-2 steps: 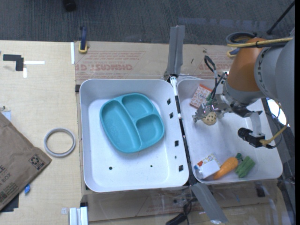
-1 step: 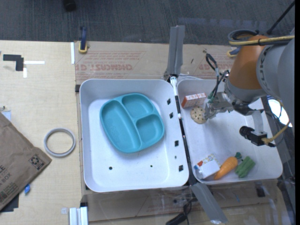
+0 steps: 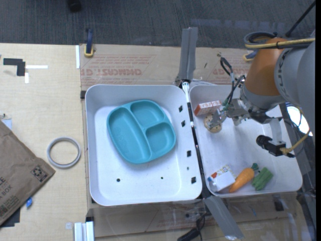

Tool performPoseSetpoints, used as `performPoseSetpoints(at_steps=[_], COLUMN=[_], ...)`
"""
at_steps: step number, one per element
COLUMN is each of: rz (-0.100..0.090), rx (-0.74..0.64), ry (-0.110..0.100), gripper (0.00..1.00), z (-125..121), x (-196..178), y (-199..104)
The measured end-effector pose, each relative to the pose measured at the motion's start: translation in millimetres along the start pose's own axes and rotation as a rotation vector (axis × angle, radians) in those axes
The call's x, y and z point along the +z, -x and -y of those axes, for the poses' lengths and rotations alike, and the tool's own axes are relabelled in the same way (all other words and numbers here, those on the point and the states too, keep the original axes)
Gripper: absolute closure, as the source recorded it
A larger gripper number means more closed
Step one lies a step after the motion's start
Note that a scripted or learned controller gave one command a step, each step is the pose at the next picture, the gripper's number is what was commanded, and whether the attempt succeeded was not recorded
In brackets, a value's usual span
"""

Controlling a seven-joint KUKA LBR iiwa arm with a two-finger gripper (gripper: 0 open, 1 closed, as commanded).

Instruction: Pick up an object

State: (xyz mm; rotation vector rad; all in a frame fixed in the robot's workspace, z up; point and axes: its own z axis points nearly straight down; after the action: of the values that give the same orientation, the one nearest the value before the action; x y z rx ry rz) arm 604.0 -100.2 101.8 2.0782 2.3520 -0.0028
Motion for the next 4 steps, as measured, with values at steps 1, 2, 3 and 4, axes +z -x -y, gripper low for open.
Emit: performPoseSetpoints(at_steps=[1,2,3,4], rz=[-0.002,-0.003,-0.001,-0.004], rx=[0.086,0.134,-0.095,-0.098], ry=[-0.001,-0.002,0.002,-0.011], gripper=[0.0,0.0,0.0,1.0], z=[-53,27,-55,-53], x=[9,10,9,-2], y=[19,-8,8,8])
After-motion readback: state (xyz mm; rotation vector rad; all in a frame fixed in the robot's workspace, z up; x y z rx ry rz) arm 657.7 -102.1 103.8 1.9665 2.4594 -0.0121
